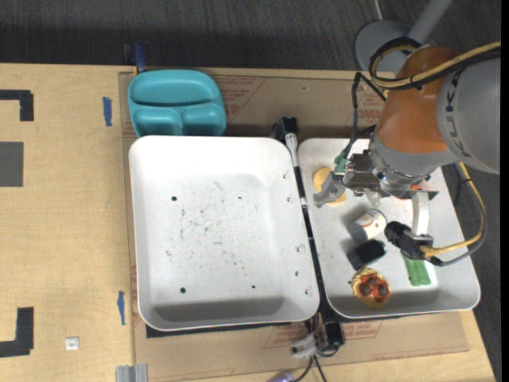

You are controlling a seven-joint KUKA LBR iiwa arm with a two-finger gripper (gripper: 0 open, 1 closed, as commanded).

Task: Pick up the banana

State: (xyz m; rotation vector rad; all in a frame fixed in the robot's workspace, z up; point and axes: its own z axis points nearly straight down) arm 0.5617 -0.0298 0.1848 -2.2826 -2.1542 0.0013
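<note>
The banana (320, 179) lies in the right bin (453, 297) near its far left corner. I see it as a pale yellow patch, mostly hidden under the gripper. My gripper (330, 192) hangs from the grey arm with the orange band (409, 110) and sits low, right over the banana. I cannot make out whether anything is held.
The right bin also holds a small white object (368, 221), a black block (367, 252), a red and yellow round item (371, 286) and a green piece (418, 271). The left bin (215, 221) sits beside it. A teal tray (176, 102) stands behind the left bin.
</note>
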